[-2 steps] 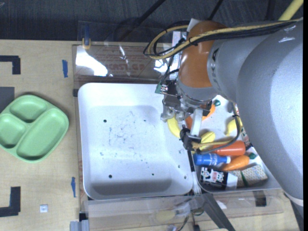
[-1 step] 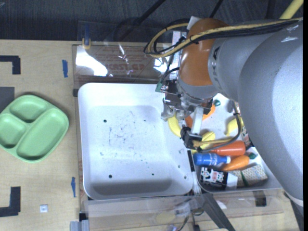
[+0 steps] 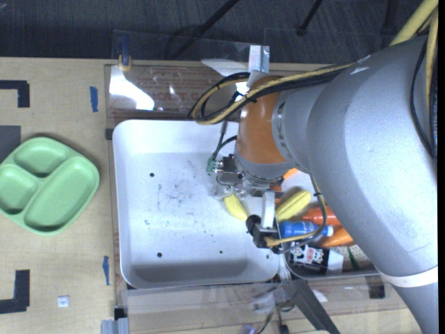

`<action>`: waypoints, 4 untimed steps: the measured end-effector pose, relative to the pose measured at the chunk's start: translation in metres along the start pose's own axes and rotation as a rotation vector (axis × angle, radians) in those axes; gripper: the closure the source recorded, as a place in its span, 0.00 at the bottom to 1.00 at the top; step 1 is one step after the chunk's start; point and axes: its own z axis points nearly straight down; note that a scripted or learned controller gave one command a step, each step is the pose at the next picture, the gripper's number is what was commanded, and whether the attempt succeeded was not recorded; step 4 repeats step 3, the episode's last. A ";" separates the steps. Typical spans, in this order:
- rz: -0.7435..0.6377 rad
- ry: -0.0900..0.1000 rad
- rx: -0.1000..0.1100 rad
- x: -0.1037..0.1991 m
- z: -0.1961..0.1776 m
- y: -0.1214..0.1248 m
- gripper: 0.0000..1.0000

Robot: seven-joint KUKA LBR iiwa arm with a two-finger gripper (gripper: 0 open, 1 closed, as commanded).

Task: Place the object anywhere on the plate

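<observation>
No legible text or labels.

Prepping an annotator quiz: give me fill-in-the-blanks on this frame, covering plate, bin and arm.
1. The divided plate is coloured ____.
2. It has ____ compartments.
3. In the camera view it sits outside the white bin, on that bin's ____ side.
4. The arm wears a band above the wrist, coloured ____.

Missing words: green; three; left; orange.
</observation>
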 end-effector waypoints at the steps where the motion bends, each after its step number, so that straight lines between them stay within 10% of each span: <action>1: -0.080 -0.002 0.000 0.059 -0.047 0.040 1.00; 2: -0.062 -0.002 0.000 0.125 -0.064 0.000 1.00; 3: -0.062 -0.002 0.000 0.124 -0.064 0.000 0.00; 4: -0.062 -0.002 0.000 0.124 -0.064 0.000 0.00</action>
